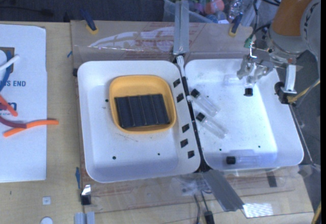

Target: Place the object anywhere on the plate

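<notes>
The dark ridged block (142, 111) lies flat on the yellow plate (118, 87) in the left bin (94, 116), while at about three o'clock the gripper (253, 73) hangs over the right bin (270, 126), holding nothing I can see, fingers too blurry to tell.

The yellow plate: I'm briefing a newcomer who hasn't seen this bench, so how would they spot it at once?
Find the two shallow white bins side by side; take the left bin, away from the arm. The yellow plate lies in its upper middle, squarish with rounded corners. It is the one bright yellow thing in either bin, and a dark ribbed slab lies on it.
</notes>
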You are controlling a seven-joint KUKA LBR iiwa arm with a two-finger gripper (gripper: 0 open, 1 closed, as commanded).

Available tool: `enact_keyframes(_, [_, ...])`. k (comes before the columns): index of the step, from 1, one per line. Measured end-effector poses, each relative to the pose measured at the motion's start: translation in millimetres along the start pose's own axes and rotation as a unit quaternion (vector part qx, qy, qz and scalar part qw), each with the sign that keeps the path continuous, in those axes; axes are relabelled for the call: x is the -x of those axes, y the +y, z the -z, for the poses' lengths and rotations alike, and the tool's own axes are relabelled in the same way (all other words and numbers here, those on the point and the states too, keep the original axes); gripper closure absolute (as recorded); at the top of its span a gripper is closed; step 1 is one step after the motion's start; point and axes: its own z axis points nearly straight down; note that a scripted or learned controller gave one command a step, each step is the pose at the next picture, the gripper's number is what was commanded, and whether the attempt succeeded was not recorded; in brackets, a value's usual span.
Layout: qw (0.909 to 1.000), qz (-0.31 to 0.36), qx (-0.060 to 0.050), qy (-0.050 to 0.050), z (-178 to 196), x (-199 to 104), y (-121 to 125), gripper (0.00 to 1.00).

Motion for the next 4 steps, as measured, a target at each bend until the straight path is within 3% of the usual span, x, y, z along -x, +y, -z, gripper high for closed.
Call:
enact_keyframes(1, [0.9899, -0.142, 0.001, 0.000, 90, 53, 13, 1.00])
enact_keyframes(2, [0.9900, -0.141, 0.001, 0.000, 90, 51, 13, 0.00])
enact_keyframes(3, [0.9998, 0.022, 0.000, 0.001, 75, 47, 11, 0.00])
enact_keyframes(4, [0.9503, 0.311, 0.001, 0.001, 77, 63, 15, 0.00])
